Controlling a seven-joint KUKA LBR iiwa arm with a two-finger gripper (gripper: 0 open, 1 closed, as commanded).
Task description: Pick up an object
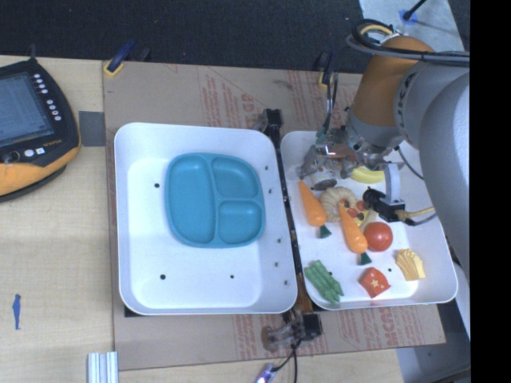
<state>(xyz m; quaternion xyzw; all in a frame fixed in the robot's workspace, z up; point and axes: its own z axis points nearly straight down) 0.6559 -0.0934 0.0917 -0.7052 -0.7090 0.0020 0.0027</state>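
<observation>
The right bin (348, 295) holds several toy foods. Two orange carrots (313, 203) (351, 228) lie near its middle, with a beige lumpy piece (336, 193) between their tops. A red tomato (378, 236), a strawberry (374, 281), yellow fries (409, 264) and green beans (323, 280) lie toward the near end. A yellow banana (367, 175) lies at the far end, partly under the wrist. My gripper (321, 163) is low over the bin's far left corner, just above the left carrot's top. Nothing is visibly held.
The left bin (144, 246) bears a blue divided plate (214, 199). A teach pendant (28, 134) rests on the bench at far left. The arm covers the right bin's far right side.
</observation>
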